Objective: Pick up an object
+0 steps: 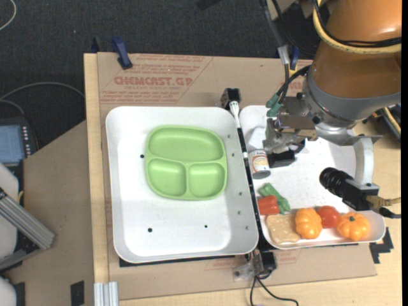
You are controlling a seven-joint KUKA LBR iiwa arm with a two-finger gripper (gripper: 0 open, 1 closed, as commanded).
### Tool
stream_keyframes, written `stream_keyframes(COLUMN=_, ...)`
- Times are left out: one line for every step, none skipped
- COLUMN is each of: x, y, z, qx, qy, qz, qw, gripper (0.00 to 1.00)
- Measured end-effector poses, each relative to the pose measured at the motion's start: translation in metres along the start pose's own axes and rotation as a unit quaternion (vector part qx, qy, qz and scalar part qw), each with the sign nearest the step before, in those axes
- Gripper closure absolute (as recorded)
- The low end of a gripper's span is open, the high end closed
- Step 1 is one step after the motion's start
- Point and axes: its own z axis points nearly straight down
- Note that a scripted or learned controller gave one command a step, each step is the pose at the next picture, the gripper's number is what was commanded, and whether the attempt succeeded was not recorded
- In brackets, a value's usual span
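— Where is the pincer?
— The gripper (278,146) hangs low in the right bin (306,171), toward its far left side. Wide or narrow, I cannot tell. A small bottle (258,162) sits just beside it, by the bin's left wall.
— And the rest?
— Along the front: a red pepper (268,204), a bread slice (282,229), and 2 orange pumpkins (307,222) with a tomato (328,215) between them. The left bin (127,190) holds 1 green 3-part plate (186,162).
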Motion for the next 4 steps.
stream_keyframes(x=0.067, y=-0.004, z=0.121, qx=0.010, qy=0.000, qz=-0.004, qw=0.9999, gripper=1.00)
stream_keyframes(x=0.117, y=-0.003, z=0.110, qx=0.005, qy=0.001, qz=-0.004, qw=1.0000, gripper=1.00)
stream_keyframes(x=0.115, y=0.055, z=0.207, qx=0.008, qy=-0.001, qz=-0.001, qw=1.0000, gripper=1.00)
stream_keyframes(x=0.159, y=0.097, z=-0.062, qx=-0.005, qy=0.004, qz=-0.004, qw=1.0000, gripper=1.00)
